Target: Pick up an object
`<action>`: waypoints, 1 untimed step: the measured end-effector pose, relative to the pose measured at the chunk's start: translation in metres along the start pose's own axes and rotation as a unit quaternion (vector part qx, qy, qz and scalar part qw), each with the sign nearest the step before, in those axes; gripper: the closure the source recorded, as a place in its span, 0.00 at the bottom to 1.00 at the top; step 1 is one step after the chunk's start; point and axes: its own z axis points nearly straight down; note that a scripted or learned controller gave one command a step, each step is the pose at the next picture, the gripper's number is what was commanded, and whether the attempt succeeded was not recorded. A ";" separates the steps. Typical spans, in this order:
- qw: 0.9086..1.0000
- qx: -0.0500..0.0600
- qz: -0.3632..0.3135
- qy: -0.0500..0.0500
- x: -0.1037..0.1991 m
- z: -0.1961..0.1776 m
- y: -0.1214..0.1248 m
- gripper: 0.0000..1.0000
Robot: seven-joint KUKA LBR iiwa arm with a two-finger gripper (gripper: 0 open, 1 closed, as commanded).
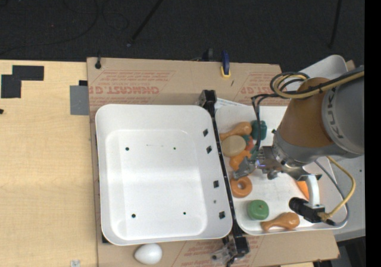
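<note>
The grey arm's jaws (245, 167) hang low in the right white bin (271, 118) — just above an orange ring-shaped toy (241, 187) near the divider; whether open or closed, I cannot tell. A green round block (258, 209) lies just beyond the ring.

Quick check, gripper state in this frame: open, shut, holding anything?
Gripper: cannot be told; it is low in the right bin among the toys, beside the orange ring.
</note>
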 end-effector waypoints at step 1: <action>1.000 -0.006 0.004 -0.001 -0.004 -0.017 0.003 1.00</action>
